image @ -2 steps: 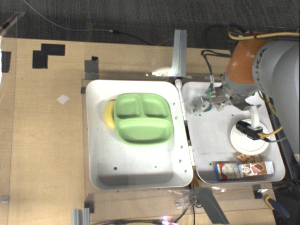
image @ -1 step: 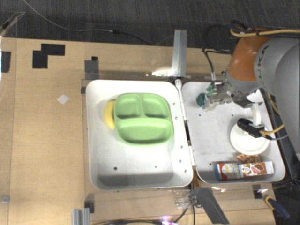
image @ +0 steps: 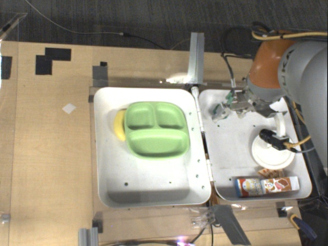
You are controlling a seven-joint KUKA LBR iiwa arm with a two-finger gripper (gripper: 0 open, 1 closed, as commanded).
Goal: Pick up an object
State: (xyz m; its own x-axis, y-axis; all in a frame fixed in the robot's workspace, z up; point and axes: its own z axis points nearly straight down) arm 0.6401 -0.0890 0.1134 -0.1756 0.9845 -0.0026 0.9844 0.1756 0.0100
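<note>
Nearest the viewer, a boxed tube (image: pixel 266 185) lay flat against the 6 o'clock wall of the right bin (image: pixel 225 152), its long axis running 9 to 3 o'clock with the blue end toward 9. A round white dish (image: pixel 270 159) sat just beyond it toward 12 o'clock, near it but not touching. The gripper (image: pixel 223 110) hung low over the 11 o'clock corner of the same bin, on the arm (image: pixel 287 70) that entered from 3 o'clock. Whether it was spread or closed could not be determined at this resolution, and nothing was visibly held in it. From the gripper, the tube lay at roughly 5 o'clock and the dish at roughly 4 o'clock, both well apart from it across bare bin floor. The green divided tray (image: pixel 155 128) lay at about 8 o'clock from the gripper, in the left bin (image: pixel 148 181) across the shared wall, with a yellow object (image: pixel 119 125) tucked under its 9 o'clock edge. Judged from this layout, the tube was the most accessible item; a grasp would call for closing across its short axis, along the 12-to-6 line.
</note>
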